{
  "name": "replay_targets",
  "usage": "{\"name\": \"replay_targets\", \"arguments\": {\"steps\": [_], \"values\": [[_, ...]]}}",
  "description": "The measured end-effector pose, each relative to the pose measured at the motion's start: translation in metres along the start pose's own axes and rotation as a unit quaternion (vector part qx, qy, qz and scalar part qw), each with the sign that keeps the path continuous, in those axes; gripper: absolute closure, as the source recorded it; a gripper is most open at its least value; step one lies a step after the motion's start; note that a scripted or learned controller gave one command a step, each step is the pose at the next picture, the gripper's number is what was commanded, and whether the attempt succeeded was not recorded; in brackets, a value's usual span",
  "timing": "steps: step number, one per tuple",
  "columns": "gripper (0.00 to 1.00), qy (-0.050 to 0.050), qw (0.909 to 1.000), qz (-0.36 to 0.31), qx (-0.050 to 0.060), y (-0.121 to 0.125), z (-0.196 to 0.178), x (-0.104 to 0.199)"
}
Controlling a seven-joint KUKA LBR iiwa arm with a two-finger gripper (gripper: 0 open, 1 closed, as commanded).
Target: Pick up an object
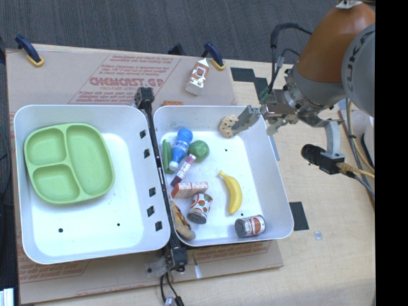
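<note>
Left bin (38, 234): green divided plate (69, 163). Right bin (268, 171): blue bottle (181, 143), green ball (199, 149), small carton (190, 189), banana (232, 192), tin can (250, 225), cookie (227, 125) at far rim. Gripper (259, 121): over the bin's upper right corner, fingers spread apart, nothing between them, one finger beside the cookie.

My robot's big round grey arm (360, 50) has a wide orange band (335, 34) that looks like a smooth ball. Under the band I see a darker grey metal wrist ring (305, 101). Thin black cables (280, 40) loop beside it. The small grey two-finger gripper (255, 121) has flat, shiny metal fingers (242, 123). A short black part (322, 158) sticks out lower down, with a pale cable (360, 171) coming from it.
</note>
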State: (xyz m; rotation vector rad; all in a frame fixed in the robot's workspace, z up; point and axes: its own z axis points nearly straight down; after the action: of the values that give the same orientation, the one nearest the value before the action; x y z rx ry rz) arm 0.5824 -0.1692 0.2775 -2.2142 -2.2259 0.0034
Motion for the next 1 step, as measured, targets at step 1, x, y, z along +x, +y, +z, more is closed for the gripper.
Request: {"name": "replay_targets", "arguments": {"steps": [1], "values": [[0.00,0.001,1.0000,0.000,0.001,-0.0546,0.1156,-0.0072]]}}
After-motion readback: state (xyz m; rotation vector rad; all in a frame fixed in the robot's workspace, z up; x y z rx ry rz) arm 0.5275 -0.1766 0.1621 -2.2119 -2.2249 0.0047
